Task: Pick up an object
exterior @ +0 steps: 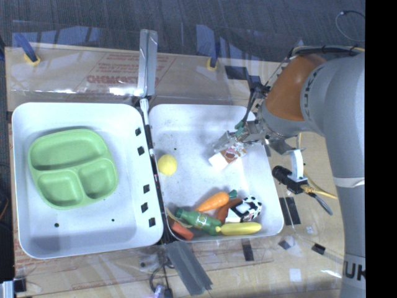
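Note:
My gripper [240, 135] hangs over the upper right part of the right bin [186, 123], under the arm's orange band. Just below and left of it sits a small white packet with a red patch [223, 156], touching or nearly touching the gripper's tip. A yellow ball [166, 164] rests near the bin's left wall. Along the front wall lie an orange carrot [213, 201], a green bottle-shaped toy [197, 220], a yellow banana [240, 228] and a black-and-white cow toy [248, 209].
The left bin [25, 228] holds a green divided plate [73, 166]. A grey divider [147, 67] stands between the bins at the back. The grey arm fills the right side, above the right bin's wall.

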Robot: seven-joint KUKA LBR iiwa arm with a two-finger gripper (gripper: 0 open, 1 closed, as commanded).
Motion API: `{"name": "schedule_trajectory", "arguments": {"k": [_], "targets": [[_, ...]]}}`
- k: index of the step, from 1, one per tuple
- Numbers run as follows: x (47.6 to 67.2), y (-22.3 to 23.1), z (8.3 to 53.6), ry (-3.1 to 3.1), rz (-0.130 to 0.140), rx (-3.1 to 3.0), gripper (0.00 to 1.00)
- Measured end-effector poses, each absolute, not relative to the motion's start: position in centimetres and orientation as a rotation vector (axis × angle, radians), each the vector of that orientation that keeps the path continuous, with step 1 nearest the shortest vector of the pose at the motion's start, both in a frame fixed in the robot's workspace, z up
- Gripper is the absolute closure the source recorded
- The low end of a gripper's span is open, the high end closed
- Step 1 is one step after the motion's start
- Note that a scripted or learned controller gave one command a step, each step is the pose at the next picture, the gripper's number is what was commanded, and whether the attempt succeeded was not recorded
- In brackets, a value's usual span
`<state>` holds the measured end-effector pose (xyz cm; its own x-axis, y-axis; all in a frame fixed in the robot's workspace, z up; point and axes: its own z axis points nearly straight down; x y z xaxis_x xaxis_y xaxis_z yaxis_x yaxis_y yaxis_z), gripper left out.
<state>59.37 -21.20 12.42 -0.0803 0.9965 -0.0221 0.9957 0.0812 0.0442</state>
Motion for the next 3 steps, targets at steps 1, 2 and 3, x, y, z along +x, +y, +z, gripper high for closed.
{"name": "schedule_trajectory", "arguments": {"k": [1,2,3], "targets": [[58.9,-20.7,13.3,2.227,-0.003,2.218,0.00],[64.5,-20.1,10.9,2.446,0.000,1.969,0.00],[63.5,-18.9,10.2,2.477,-0.002,1.937,0.00]]}}
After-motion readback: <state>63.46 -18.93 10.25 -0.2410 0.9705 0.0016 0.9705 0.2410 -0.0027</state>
